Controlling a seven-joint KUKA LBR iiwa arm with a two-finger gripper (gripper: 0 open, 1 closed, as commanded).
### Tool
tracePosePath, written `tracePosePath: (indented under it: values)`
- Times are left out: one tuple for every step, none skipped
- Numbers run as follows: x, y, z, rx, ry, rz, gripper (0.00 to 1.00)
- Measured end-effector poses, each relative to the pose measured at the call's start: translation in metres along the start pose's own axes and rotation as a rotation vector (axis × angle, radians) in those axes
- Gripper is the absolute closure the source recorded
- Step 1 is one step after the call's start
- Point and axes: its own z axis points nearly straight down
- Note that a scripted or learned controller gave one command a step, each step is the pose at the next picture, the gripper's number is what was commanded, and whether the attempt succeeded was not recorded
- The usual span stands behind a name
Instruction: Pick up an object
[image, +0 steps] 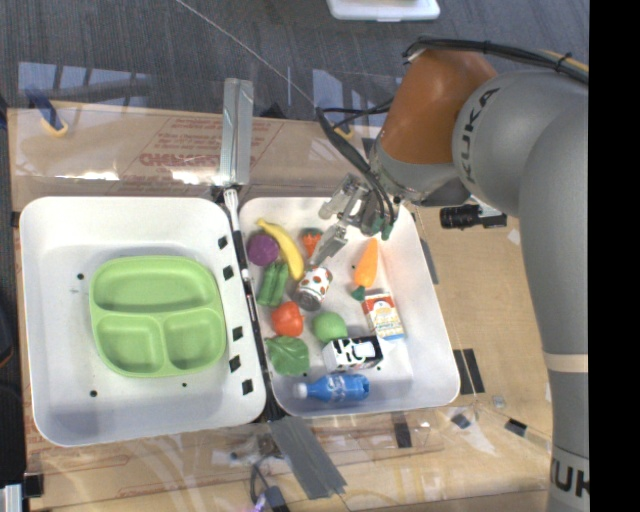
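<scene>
My gripper (345, 222) hangs over the upper middle of the right bin (435, 355), its fingers spread open with nothing between them. Just below and left of it lie a small red piece (311, 240) and a tin can (314, 286). An orange carrot (366, 266) lies to its right. A yellow banana (284, 248), a purple ball (263, 249) and a green pepper (271, 283) sit along the bin's left side. Lower down are a red tomato (288, 319), a green lime (330, 326), a juice carton (383, 313), a black-and-white block (352, 352), a leafy green piece (289, 355) and a blue bottle (335, 389).
The left bin (50, 250) holds a green divided tray (158, 315). A metal bracket (236, 130) stands at the back between the bins. The arm's orange band (430, 100) and grey body reach in from the right above the right bin.
</scene>
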Motion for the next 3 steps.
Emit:
tracePosePath:
  values:
    - [0.028,0.022,0.09,-0.002,-0.01,0.041,0.0]
    - [0.027,0.023,0.081,0.0,-0.009,0.034,1.0]
    - [0.037,0.013,0.04,0.0,-0.001,0.208,1.0]
